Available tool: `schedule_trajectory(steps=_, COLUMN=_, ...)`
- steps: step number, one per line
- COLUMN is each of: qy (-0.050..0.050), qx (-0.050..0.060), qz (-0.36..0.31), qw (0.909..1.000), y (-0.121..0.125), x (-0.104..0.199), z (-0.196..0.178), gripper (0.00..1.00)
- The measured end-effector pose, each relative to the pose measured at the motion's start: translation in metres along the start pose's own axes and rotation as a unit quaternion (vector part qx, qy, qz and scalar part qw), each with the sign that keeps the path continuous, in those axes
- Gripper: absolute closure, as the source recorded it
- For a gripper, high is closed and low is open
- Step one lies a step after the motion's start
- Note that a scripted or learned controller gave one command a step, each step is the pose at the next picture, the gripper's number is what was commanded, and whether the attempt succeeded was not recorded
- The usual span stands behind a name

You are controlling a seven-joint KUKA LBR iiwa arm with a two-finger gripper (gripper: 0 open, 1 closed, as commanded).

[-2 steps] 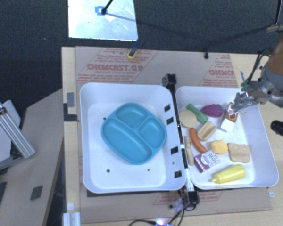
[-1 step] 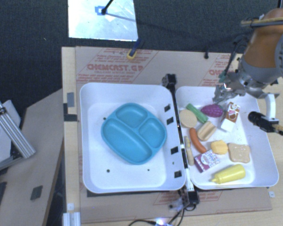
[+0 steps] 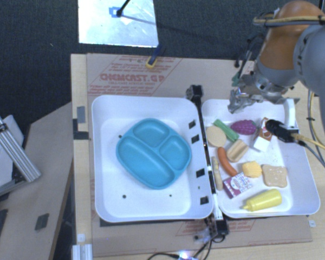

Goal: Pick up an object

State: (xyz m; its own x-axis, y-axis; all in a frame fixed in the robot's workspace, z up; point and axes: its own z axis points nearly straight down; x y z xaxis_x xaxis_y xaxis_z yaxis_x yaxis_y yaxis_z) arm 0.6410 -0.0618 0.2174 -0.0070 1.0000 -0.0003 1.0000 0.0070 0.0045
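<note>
The gripper (image 3: 236,105) sits over the back-left corner of the right bin (image 3: 300,158), just above the bin's far rim. I honestly can't tell if it's open or closed: it's a grey metal lump seen from above, and its business end blurs into the white wall behind it. Nothing visibly sits in it, and it doesn't look to be touching any of the toys.

Closest to it, just in front, are a green pod (image 3: 226,129) and a purple bunch of grapes (image 3: 243,127), side by side. A round tan cookie-looking disc (image 3: 216,137) is right at the pod's near end. A white block with a red patch (image 3: 261,141) sits to the right of the grapes, but it's too small to tell what it is.

Further toward the front are a tan bun (image 3: 238,149) leaning against an orange sausage (image 3: 226,161), then a yellow chunk (image 3: 252,169) and a slice of toast (image 3: 274,175). A maroon-and-white packet (image 3: 238,186) and a yellow bottle (image 3: 262,200) lie at the front. A pale stick (image 3: 217,173) lies along the bin's left wall; no idea what it's meant to be.

The left bin (image 3: 108,126) has a blue divided plate (image 3: 153,152) lying flat in the middle. The arm (image 3: 309,47) is cut off at the right edge.
</note>
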Motion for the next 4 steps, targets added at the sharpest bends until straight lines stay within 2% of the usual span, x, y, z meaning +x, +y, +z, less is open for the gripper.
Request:
schedule_trajectory(steps=1, qy=0.000, qx=0.000, qz=0.000, qw=1.0000, y=0.010, x=0.020, z=-0.002, gripper=1.00)
schedule_trajectory(steps=2, qy=0.000, qx=0.000, qz=0.000, qw=1.0000, y=0.010, x=0.028, z=-0.016, gripper=1.00)
schedule_trajectory(steps=3, qy=0.000, qx=0.001, qz=0.003, qw=1.0000, y=0.002, x=0.016, z=-0.010, gripper=1.00)
schedule_trajectory(steps=4, qy=0.000, qx=0.002, qz=0.001, qw=1.0000, y=0.006, x=0.031, z=0.002, gripper=1.00)
